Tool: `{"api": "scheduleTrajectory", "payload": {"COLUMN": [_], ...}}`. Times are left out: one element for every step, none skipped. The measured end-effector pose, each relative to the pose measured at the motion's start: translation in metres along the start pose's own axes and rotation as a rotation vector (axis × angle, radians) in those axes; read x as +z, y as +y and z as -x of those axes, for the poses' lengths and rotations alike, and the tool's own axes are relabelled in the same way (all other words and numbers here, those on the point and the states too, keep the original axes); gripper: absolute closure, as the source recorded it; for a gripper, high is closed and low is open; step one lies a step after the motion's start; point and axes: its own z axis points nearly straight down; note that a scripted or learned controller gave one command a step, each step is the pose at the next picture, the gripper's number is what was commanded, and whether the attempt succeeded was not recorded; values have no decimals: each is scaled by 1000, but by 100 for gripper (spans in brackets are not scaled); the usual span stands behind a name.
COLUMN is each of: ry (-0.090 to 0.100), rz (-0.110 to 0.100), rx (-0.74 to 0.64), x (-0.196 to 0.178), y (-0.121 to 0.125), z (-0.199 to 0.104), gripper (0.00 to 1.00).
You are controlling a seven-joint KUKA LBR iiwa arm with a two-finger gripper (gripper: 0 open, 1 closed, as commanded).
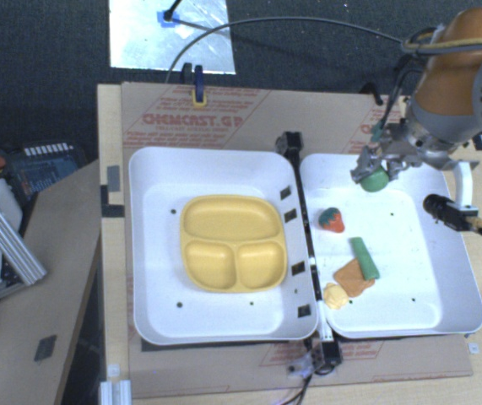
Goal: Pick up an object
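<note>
fingers (367, 172) of the gripper (374, 175) point down over the far part of the right bin (443, 310), and a small green object (376, 180) sits right at their tips; it looks pinched between them, though whether it is lifted off the bin floor i cannot tell. nearer the camera than the fingers, well apart from them, lie 4 loose pieces: a red and green piece (333, 219), a green block (364, 257), an orange piece (354, 278) touching that block, and a pale yellow piece (335, 295) just beside the orange one, close to the divider edge. open white floor spreads from the fingers toward the right rim. beyond the divider, the left bin (152, 226) holds a yellow 3-compartment tray (230, 241).
</note>
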Motion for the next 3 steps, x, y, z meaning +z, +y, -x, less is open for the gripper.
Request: {"api": "scheduleTrajectory", "payload": {"ry": [0, 0, 0], "rz": [-2, -4, -4], "rx": [0, 1, 0], "x": [-10, 4, 12], "y": [-20, -41, -59], "z": [-54, -101, -154], "gripper": [100, 100, 100]}}
